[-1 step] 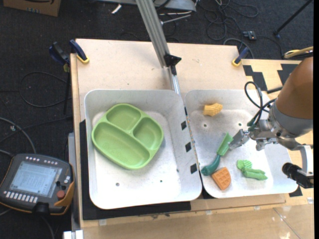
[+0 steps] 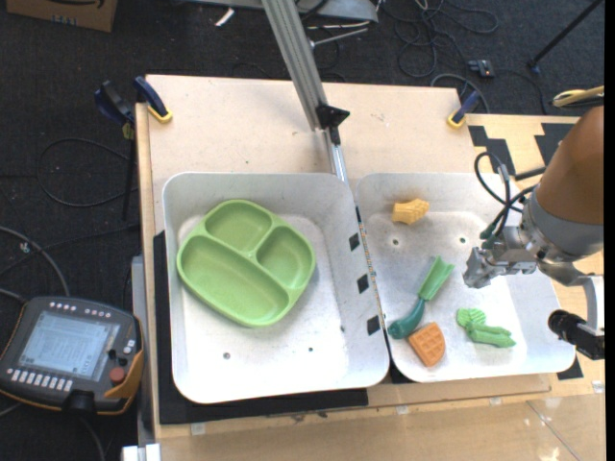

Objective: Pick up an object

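And here we are over the bench [image 2: 240, 123], two white bins side by side. In the left bin [image 2: 192, 353], a green divided plate [image 2: 246, 260] sits a little toward ten o'clock of the bin's centre, three compartments showing, nothing in them.

Over to the right bin [image 2: 538, 353], where the pieces lie. At twelve o'clock of that bin, near its far rim, a small yellow piece [image 2: 410, 210] sits by itself, well apart from the rest. Around the centre, a long green stalk-shaped piece [image 2: 423, 296] runs at a slant, its darker curled end pointing to seven o'clock. Just beside that curled end, at about five o'clock of it, lies an orange waffle-patterned piece [image 2: 428, 343], close enough that I cannot tell whether they touch. At three o'clock of the orange piece, apart from it, a bright green knobbly piece [image 2: 483, 327] rests near the bin's near edge.

Now the arm, reaching in from three o'clock. The gripper [image 2: 478, 271] hangs above the right bin, just beside the upper tip of the green stalk at its three o'clock, and at twelve o'clock of the knobbly green piece. No object sits between its fingers; from this angle I cannot tell whether they stand apart or together.
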